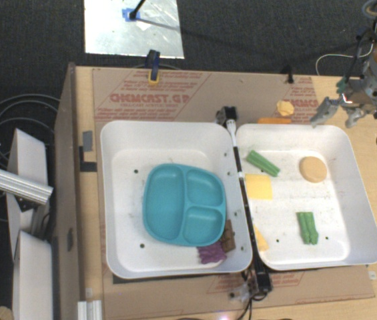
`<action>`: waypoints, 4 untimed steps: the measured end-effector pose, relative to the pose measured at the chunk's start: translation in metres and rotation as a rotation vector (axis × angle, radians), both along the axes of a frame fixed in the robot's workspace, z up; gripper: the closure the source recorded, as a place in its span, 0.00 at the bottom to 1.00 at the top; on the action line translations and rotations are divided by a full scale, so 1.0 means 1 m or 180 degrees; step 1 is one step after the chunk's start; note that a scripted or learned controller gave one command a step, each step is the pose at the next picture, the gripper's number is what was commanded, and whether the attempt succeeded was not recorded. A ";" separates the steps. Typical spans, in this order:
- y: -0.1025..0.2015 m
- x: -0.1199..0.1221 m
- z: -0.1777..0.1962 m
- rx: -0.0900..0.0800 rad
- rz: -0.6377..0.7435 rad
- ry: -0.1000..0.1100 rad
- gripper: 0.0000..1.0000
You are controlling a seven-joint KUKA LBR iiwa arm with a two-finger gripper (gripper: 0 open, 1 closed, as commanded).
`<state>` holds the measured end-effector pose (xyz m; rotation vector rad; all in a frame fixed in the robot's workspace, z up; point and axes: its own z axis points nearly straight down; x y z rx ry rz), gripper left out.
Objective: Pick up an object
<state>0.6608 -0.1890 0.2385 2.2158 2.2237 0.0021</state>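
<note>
Splayed wide and holding nothing, the grey two-finger gripper (338, 111) hangs at the far right corner of the right-hand shallow white bin (358, 199), just outside its rim, over the brown cardboard sheet (175, 89).

Nearest to it, a little inward and toward the camera, lies the round tan disc (313, 169), flat and smooth-looking, apart from its neighbours. Further left of the gripper sit a slanted green block (263, 163) and a flat yellow square (259, 187); a second green block (307, 227) lies closer to the camera.

Judging from here, the disc is the likeliest target, and its low profile is the risk: fingers closing too high could slide over it. Descending from the current spot could also strike the bin's rim.

Far to the gripper's left, the other bin holds a teal divided plate (185, 204).
</note>
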 end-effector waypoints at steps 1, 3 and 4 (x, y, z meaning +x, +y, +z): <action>0.006 -0.080 -0.048 0.0010 -0.0015 0.0034 0.00; 0.018 -0.176 -0.155 0.0007 -0.0015 0.0018 0.00; 0.018 -0.173 -0.143 -0.0003 -0.0010 -0.0007 1.00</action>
